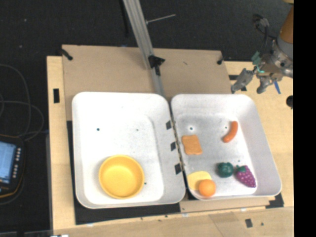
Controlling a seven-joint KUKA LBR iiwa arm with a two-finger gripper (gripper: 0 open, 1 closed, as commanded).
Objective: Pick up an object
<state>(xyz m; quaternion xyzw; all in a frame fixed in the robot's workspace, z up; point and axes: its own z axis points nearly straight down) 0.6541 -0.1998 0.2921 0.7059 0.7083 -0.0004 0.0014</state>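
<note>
The right bin (247, 107) holds several toy foods: an orange sausage (230, 131), a tan cracker-like square (191, 144), a dark green vegetable (225, 169), a purple grape bunch (245, 176), and an orange ball (207, 187) resting on a pale yellow piece (197, 177). A yellow bowl (121, 176) sits in the left bin (118, 112) near its front. My gripper (253, 82) hangs above the bench just past the right bin's far right corner, fingers spread open, nothing between them.
A grey metal pole (140, 33) slants down from the top to the bins' far edge. A tablet-like device (9, 164) with cables lies at the left, off the bench. Clips (174, 144) join the two bins along the middle.
</note>
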